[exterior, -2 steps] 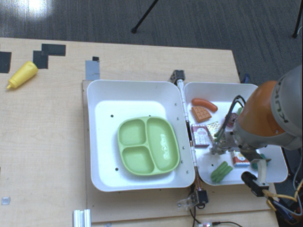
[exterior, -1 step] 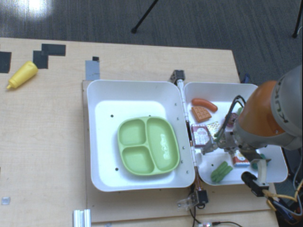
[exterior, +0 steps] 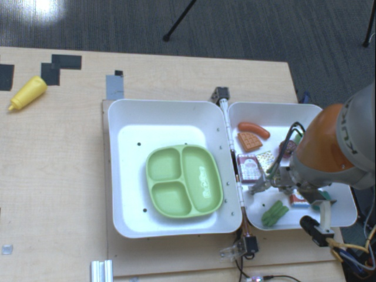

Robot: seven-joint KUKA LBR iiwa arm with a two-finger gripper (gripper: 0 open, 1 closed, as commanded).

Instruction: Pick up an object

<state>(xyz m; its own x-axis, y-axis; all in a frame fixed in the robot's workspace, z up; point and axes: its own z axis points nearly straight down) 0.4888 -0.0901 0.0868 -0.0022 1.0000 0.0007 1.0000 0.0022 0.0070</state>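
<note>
Camera view, looking down at a slant on a pale wooden bench point(exterior: 53, 175) that is bearing two shallow white bins side by side.

Left white bin point(exterior: 126, 157): it is holding a light green plastic divided plate point(exterior: 184, 181) with three compartments, lying flat toward the bin's near right part.

Right white bin point(exterior: 258, 113): it is holding several small items. A red-orange sausage-shaped toy point(exterior: 254, 130) is lying at the far side. Just nearer than it, an orange waffle-patterned square piece point(exterior: 249, 141) is resting. A small pink and white printed box point(exterior: 249, 169) is lying by the left wall, with a pale speckled flat piece point(exterior: 265, 158) just to its right. A green pod-shaped toy point(exterior: 274, 213) is sitting toward the near edge.

Arm: the grey arm with its orange band point(exterior: 323, 143) is reaching in from the right and is hanging over the right bin. The gripper point(exterior: 276, 184) is sitting low over the bin's middle, between the printed box and the green pod-shaped toy. Whether the tool is apart or together cannot be told from this angle, and no item is visibly clamped in it.

Bench, far left: a yellow plastic squeeze bottle point(exterior: 27, 93) is lying on its side, well apart from both bins, near dark blue flat patches point(exterior: 66, 63).
</note>
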